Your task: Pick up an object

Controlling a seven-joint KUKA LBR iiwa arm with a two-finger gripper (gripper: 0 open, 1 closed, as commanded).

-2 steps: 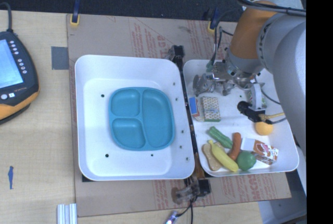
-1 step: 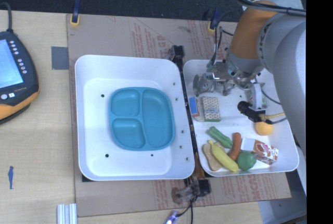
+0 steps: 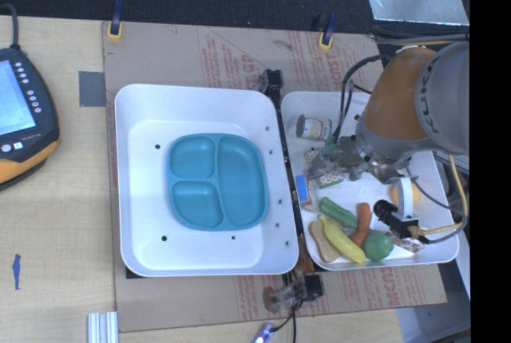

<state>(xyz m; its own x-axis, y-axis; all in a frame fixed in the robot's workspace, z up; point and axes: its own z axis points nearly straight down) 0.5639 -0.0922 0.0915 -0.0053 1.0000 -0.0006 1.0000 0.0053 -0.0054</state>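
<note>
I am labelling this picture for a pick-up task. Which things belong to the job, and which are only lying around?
Belong to the job:
gripper, low in the right bin
banana
green pickle
carrot
small jar

Just lying about:
blue divided plate in the left bin
teach pendant

A divided plate lies in the left bin; toy food in the right bin.

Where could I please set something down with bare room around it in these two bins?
Free: the left white bin's floor around the blue divided plate. Crowded: the right white bin, with the yellow banana, green vegetable and the arm's end effector.
</note>
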